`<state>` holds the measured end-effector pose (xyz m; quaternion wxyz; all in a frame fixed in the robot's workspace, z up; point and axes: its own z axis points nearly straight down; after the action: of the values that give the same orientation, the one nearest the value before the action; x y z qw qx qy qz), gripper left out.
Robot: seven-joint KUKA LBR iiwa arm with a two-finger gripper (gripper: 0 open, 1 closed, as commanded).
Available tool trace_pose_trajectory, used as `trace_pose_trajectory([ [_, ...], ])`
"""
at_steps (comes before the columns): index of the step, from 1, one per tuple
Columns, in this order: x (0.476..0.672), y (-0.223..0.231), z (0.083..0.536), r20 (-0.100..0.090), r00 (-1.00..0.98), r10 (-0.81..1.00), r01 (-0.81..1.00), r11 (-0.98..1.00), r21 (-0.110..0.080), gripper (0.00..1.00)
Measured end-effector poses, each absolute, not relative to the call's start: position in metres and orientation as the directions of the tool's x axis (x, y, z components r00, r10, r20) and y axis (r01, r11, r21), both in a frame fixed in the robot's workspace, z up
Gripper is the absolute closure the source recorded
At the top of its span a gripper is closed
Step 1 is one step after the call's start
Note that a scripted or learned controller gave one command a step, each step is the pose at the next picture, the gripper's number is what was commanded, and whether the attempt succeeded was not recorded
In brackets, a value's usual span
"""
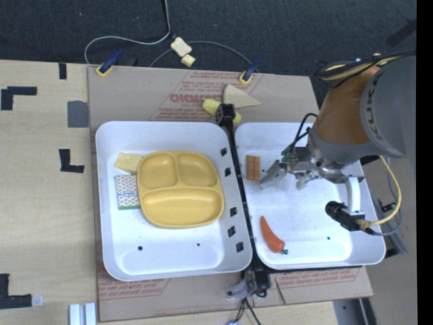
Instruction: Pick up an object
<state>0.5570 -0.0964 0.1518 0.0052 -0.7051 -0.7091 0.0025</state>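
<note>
In the right bin (365, 246), upper half: gripper (287, 171) hangs over bare floor, fingers spread, nothing between them. Left fingertip (269, 176) points at the brown block (253, 168), just beside it, contact unclear. Carrot (272, 235) lies near the bin's lower-left corner, well apart from the gripper. Open white floor across the bin's middle and right. Arm (352, 117) enters over the bin's upper right rim, wrist angled down-left. Yellow tray (179, 188) sits in the left bin.
</note>
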Motion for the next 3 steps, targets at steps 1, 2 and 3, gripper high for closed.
trace_pose_trajectory([
  [1,0.487,-0.106,0.103,0.003,0.003,1.0,1.0,-0.003,-0.013,0.0],
  [2,0.559,-0.093,0.085,-0.001,-0.003,1.0,1.0,0.003,0.003,0.0],
  [3,0.634,-0.103,0.086,-0.002,-0.003,1.0,1.0,0.003,0.005,0.0],
])
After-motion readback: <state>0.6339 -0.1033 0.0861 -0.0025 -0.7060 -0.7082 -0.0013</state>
